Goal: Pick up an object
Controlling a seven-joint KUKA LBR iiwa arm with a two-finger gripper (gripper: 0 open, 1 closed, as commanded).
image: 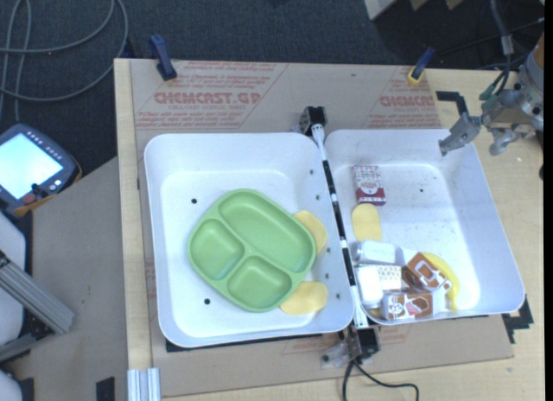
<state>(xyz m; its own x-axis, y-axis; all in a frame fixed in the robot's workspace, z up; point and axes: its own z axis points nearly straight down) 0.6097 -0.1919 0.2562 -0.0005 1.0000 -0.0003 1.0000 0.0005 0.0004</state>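
Gripper [471, 131] sits over the right white plastic bin's [484, 209] far right corner, fingers spread, nothing between them. Small red-and-white carton [369, 185] lies mid-bin toward its left wall. Green divided plastic tray [251, 249] fills the left white bin's [173, 183] middle.

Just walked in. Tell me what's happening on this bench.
A robot arm is set to pick up an object from two white bins. Its gripper sits at the upper right, over the far rim of the right bin, with nothing between its fingers. The left bin holds a green divided plate with yellow pieces beside it. The right bin holds a red and white carton and a cluster of small packages near its front. Nothing has been picked yet.
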